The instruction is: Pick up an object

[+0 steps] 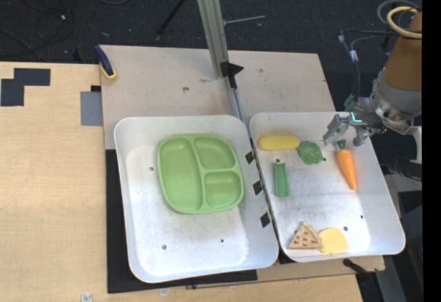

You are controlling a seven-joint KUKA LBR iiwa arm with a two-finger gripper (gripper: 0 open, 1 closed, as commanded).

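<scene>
Over at the right bin's [386, 225] far right corner the gripper [348, 133] hangs with its two fingers spread apart and nothing between them — one grey finger [334, 130] toward the bin's middle, the other by the leafy top of the carrot [346, 167]. That orange carrot lies just beneath, along the bin's right side, pointing toward the near edge. Beside it, to the left, sits a small green leafy piece [311, 152], touching or almost touching the end of a yellow corn cob [278, 143] lying crosswise. Below the corn a green pod-like stick [280, 179] lies lengthwise. Down in the near corner a pizza slice [304, 238] and a yellow wedge [334, 241] rest side by side — touching, as far as I can see. Across in the left bin [138, 225] there's a green divided plate [200, 174], flat on the floor.
</scene>
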